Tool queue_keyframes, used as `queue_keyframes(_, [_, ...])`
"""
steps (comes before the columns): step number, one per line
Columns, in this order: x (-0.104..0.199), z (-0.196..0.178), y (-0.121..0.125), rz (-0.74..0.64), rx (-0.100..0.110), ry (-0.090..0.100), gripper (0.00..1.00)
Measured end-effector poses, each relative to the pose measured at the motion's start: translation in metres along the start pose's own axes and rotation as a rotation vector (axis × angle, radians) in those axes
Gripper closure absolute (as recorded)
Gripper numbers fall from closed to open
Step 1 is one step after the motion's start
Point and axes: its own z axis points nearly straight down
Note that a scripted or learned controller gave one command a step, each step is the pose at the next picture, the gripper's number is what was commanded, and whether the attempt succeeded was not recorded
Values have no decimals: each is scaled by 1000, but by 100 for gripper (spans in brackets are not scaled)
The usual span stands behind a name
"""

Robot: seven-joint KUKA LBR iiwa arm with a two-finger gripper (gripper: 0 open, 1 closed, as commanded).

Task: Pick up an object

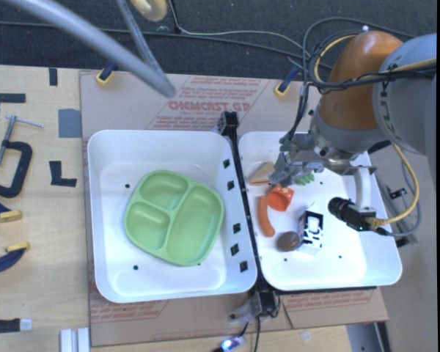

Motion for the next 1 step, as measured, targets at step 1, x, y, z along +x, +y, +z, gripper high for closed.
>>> queue_keyframes(1, [58,-2,-5,-1,-1,0,100])
